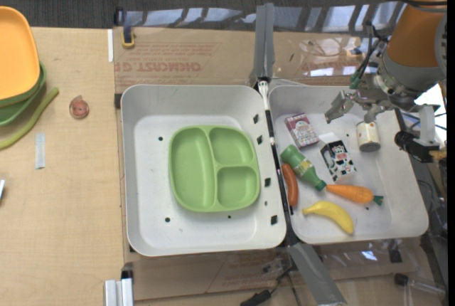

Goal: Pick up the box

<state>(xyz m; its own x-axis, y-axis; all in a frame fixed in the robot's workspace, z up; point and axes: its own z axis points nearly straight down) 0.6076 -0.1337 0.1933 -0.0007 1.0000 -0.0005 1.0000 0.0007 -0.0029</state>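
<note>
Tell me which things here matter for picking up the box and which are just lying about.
Job:
box
hand, above the right bin

Lying about:
green bottle
carrot
banana
black-and-white packet
green divided plate

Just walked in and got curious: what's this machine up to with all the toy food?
A robot arm's gripper hangs over the right bin, which holds a small box, bottle, carrot and banana. It has nothing in its grasp; the box lies just to its left. The left bin holds a green divided plate.
</note>
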